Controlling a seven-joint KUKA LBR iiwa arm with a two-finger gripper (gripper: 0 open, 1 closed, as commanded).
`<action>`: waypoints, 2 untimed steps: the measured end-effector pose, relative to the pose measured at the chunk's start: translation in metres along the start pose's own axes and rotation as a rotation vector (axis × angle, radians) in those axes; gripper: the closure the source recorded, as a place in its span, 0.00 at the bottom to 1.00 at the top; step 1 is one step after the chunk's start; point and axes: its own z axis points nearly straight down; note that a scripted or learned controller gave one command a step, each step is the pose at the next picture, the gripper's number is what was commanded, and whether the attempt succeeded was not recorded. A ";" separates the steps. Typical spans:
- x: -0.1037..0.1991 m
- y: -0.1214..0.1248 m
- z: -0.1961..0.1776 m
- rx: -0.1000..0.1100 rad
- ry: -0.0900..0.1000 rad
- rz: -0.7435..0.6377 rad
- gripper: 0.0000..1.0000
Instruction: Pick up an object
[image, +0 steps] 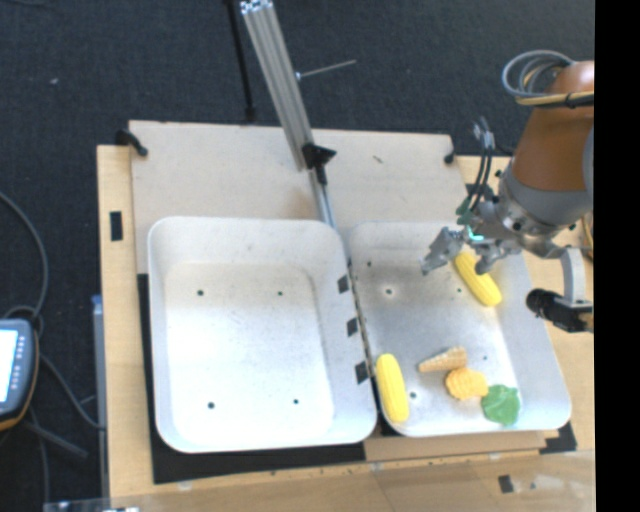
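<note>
Between the spread fingers (463, 256) (right bin (530, 350)), a corn cob (478, 277).

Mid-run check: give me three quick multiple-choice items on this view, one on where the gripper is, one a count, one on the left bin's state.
1. The gripper is over:
A. the left bin
B. the right bin
C. bare bench

2. Corn cobs in the right bin:
A. one
B. two
C. four

3. The left bin holds:
A. nothing
B. a corn cob
C. a green toy

Answers: 1 B, its fingers straddle the upper corn cob. 2 B, the other corn cob lies by the bin's left wall. 3 A, bare white floor.
</note>
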 end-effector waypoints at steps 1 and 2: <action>0.000 0.001 -0.002 -0.004 0.000 0.001 0.00; -0.009 0.003 0.043 0.000 -0.002 0.003 0.00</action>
